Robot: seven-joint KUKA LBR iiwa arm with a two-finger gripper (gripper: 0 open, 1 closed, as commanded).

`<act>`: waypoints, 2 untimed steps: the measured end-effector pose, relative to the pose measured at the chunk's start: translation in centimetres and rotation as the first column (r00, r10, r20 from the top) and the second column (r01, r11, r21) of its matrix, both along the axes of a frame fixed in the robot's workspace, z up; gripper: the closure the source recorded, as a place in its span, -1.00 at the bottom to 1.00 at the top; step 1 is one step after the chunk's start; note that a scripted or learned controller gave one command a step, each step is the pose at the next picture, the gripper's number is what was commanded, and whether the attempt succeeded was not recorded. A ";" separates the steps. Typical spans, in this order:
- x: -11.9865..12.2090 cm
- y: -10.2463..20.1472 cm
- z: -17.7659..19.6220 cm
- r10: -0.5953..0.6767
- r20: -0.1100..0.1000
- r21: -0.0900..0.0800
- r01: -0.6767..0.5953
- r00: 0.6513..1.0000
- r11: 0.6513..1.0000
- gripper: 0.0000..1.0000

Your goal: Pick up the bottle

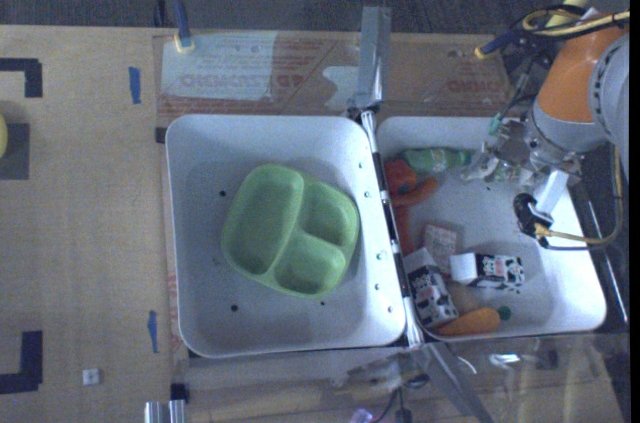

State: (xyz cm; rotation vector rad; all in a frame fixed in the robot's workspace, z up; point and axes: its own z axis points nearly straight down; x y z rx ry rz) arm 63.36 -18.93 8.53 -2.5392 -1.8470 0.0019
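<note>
A pale green bottle (436,158) lies on its side at the back of the right bin (580,306), its length running left to right. My gripper (497,163) hangs low over the back of that bin, right at the bottle's right end. From this angle I cannot make out whether it touches the bottle. The grey arm with its orange band (575,76) comes in from the right above it.
Also in the right bin are a red-orange toy (407,181), a small tan packet (441,238), two cow-patterned cartons (430,294) (490,269) and a carrot (470,321). A green divided plate (290,229) lies in the left bin (190,151). A metal divider (375,61) stands behind the bins.
</note>
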 end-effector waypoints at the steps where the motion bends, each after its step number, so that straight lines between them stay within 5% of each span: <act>1: 0.1 0.3 1.0 0.004 -0.004 0.006 -0.004 1.000 1.000 1.00; 2: 2.3 0.4 -0.1 -0.032 -0.023 0.037 0.033 0.999 0.999 1.00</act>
